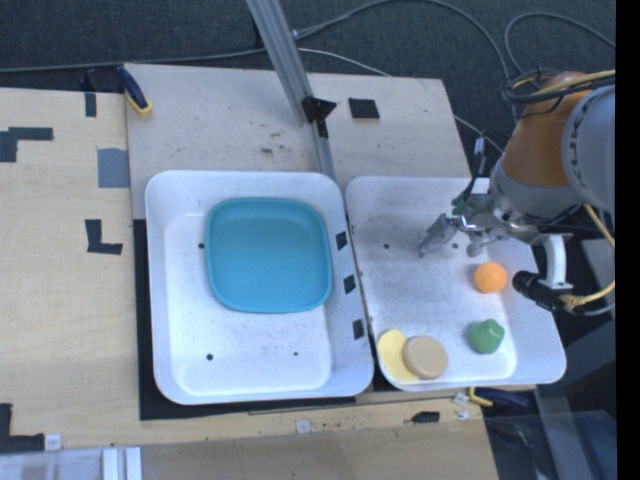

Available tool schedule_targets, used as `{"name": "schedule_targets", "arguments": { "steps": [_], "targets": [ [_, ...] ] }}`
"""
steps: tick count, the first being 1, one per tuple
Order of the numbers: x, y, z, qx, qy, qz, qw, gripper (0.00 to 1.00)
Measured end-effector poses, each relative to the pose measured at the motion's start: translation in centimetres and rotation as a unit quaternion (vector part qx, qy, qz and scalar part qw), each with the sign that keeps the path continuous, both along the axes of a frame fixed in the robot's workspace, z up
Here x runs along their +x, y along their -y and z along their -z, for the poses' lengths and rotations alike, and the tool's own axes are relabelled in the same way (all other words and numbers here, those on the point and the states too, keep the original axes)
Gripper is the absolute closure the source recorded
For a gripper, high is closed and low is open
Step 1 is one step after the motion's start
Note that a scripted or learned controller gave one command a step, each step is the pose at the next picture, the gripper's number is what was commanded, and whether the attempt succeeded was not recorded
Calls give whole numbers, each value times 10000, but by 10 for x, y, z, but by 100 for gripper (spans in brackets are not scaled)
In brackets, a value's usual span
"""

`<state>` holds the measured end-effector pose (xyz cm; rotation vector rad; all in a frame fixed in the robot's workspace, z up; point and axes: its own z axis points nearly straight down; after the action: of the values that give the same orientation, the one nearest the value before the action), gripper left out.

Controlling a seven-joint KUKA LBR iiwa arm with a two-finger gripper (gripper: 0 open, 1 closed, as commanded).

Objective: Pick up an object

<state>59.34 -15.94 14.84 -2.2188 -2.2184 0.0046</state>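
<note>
Two shallow white bins sit side by side on the bench (60, 268). The left bin (175, 298) holds a square turquoise plate (268, 253), lying flat toward the bin's 12 o'clock half.

The right bin (400, 288) carries the small objects. An orange ball (490, 277) rests at about 3 o'clock of the bin's middle. A green rounded object (486, 336) lies at 6 o'clock from the ball, apart from it. Near the bin's 7 o'clock corner a tan round disc (426, 357) overlaps a yellow flat piece (393, 353), the disc on top at the yellow piece's 3 o'clock side.

The grey arm with its orange band (545, 153) enters from 3 o'clock. The hand (437, 236) is low over the right bin's upper middle, its metal fingers (432, 240) pointing toward 8 o'clock. The fingers stand slightly parted with nothing between them. The orange ball lies near the hand, at about 4 o'clock from the fingertips, not touching them. The green object and the tan disc are well apart from the hand, toward 5 and 6 o'clock.

A slanted metal bar (290, 58) crosses the bench from 12 o'clock down to the gap between the bins.
</note>
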Motion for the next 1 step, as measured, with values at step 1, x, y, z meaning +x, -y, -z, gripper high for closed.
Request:
{"name": "schedule_targets", "arguments": {
  "steps": [1],
  "targets": [
    [-1, -1, 53, 1, -2, -3, 10000, 0]
  ]
}}
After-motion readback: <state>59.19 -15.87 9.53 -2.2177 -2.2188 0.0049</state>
